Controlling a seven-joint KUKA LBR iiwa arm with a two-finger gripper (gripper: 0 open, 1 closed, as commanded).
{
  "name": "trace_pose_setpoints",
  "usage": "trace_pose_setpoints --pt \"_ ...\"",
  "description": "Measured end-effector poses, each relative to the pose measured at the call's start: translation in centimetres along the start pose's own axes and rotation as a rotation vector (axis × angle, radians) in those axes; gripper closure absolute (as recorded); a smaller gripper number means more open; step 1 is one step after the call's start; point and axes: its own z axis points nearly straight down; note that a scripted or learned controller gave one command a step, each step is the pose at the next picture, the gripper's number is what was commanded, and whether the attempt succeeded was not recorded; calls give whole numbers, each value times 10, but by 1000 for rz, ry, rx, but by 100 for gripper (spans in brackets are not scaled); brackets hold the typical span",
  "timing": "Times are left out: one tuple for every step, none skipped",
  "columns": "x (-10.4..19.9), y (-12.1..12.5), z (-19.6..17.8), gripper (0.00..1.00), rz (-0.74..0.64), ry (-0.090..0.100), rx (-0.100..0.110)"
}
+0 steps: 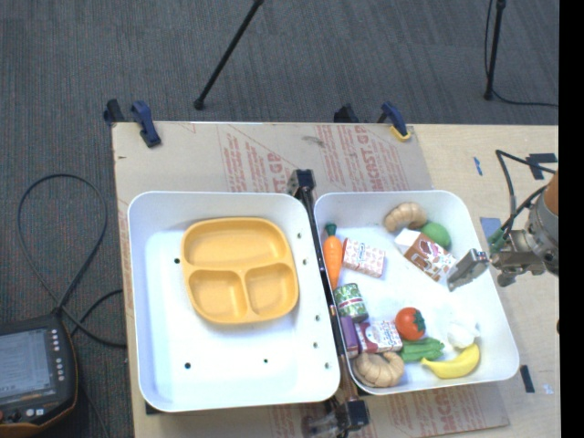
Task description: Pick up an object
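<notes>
The right bin (pixel 484 215) holds several toy foods. Among them are a carrot (pixel 333 259), a white and pink box (pixel 364 257), a bread roll (pixel 404 215), a green lime (pixel 437 235) and a brown carton (pixel 426 255). Nearer the front lie a green can (pixel 349 301), a red box (pixel 377 336), a tomato (pixel 411 323), a banana (pixel 453 363), a white lump (pixel 462 332) and a croissant (pixel 380 368). My gripper (pixel 484 270) hangs at the bin's right rim, just right of the carton, with nothing seen in it.
The left bin (pixel 155 336) carries a yellow divided plate (pixel 242 269). Blue clamps (pixel 144 121) grip the bench's far edge. A cable (pixel 522 203) loops near the arm on the right. A pendant screen (pixel 32 372) sits on the floor at left.
</notes>
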Motion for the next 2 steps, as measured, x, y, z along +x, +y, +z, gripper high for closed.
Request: trace_pose_setpoints --pt "-27 55 158 0 -4 7 2" --pt "-11 0 158 0 1 1 1"
